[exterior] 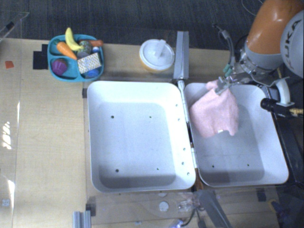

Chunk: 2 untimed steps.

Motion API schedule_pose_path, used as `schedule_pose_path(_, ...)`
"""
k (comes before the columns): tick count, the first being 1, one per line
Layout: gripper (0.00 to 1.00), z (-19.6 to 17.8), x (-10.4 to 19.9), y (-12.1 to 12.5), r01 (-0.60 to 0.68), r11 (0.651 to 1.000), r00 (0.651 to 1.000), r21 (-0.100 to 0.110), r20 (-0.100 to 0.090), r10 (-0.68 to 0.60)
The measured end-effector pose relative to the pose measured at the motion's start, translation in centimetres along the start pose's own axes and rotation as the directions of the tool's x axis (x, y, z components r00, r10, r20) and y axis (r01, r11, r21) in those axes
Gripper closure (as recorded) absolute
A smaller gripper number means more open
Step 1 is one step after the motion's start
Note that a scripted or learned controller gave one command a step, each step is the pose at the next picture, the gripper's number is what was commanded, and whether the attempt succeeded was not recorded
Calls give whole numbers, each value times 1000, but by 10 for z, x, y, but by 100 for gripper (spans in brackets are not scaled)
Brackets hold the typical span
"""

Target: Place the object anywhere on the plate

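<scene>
A pink cloth [214, 112] hangs over the right bin [256, 165], its top corner pinched at my gripper [223, 86]. The gripper is shut on that corner and the cloth droops down and to the left, its lower part close to the divider between the bins. The arm with its orange band [273, 18] comes in from the upper right. A blue sectioned plate [53, 75] sits on the bench at the far upper left, beyond the left bin [137, 137]. It carries a toy banana, a carrot and other small toys.
A white round lidded container [157, 54] on a yellow base stands behind the bins, near the metal divider post [181, 56]. Black cables and fittings lie along the right bin's right rim.
</scene>
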<state>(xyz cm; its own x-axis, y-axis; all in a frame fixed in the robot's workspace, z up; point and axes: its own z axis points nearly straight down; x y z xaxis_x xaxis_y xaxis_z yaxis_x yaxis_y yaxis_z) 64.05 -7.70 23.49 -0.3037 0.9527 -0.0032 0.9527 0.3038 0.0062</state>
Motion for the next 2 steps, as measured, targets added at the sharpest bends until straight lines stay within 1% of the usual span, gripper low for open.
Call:
schedule_pose_path(1,100,9,2,2,6,1000,1000,1,-1,-6)
schedule_pose_path(2,100,-4,51,-4,398,917,917,-3,0,-398)
